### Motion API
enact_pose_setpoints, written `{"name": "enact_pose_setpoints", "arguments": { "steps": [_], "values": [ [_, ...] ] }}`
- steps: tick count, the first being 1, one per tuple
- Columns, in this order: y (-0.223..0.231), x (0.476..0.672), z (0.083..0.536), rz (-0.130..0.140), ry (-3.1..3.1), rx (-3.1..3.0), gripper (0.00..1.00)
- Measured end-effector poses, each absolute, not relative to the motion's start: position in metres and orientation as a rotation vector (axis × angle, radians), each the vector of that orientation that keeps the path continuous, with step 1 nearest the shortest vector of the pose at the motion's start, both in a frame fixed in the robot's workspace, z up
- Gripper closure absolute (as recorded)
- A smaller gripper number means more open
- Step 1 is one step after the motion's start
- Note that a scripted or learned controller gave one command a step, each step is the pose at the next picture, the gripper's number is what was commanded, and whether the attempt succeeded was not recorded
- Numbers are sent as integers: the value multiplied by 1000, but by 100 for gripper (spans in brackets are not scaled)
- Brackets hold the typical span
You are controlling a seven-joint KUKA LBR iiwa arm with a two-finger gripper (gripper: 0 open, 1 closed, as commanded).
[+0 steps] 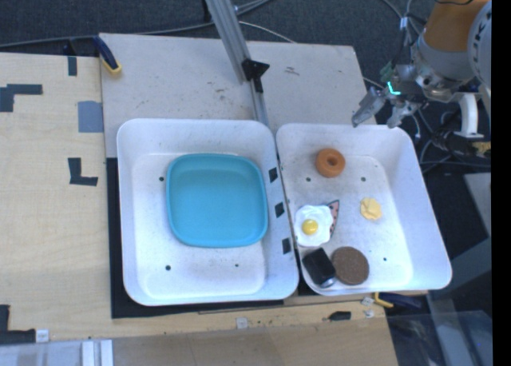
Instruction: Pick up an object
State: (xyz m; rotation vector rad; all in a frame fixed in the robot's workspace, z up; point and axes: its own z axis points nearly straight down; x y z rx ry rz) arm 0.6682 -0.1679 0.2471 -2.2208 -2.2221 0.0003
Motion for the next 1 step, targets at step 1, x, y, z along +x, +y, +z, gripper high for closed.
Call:
{"name": "enact_pose_setpoints", "arguments": {
  "steps": [1],
  "values": [
    [-168, 668, 247, 1, -2222, -2221, 0]
  ]
}}
